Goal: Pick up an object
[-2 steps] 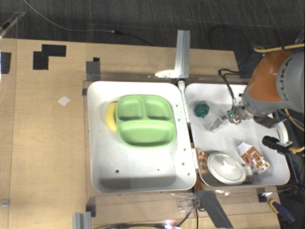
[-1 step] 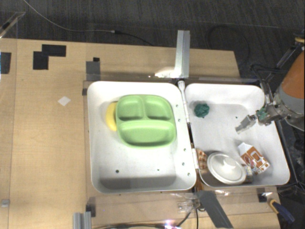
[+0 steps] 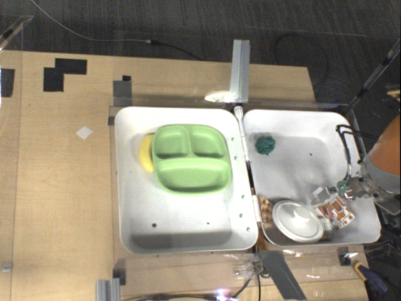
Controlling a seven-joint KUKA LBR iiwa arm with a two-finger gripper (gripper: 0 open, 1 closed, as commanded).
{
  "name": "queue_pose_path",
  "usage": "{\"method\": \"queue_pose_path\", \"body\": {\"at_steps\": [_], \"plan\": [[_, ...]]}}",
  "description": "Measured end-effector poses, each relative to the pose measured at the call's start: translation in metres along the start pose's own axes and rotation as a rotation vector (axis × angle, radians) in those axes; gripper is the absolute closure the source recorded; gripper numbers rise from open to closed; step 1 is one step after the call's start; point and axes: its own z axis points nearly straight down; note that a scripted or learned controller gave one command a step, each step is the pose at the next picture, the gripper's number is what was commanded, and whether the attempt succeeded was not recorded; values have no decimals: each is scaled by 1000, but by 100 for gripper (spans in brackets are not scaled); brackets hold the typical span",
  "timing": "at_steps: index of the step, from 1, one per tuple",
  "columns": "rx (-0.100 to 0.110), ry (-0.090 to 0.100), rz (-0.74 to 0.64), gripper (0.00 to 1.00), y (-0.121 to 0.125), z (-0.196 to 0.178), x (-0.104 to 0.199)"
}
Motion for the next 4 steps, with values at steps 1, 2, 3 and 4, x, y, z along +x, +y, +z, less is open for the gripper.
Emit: {"method": "queue_pose_path", "body": {"at_steps": [1, 2, 3, 4], "plan": [[-2, 0, -2, 100, 1, -10, 0], [-3, -2, -31, 100, 3, -110, 19], [-3, -2, 71, 100, 10, -116, -5], [0, 0, 185, 100, 6, -123, 21]]}}
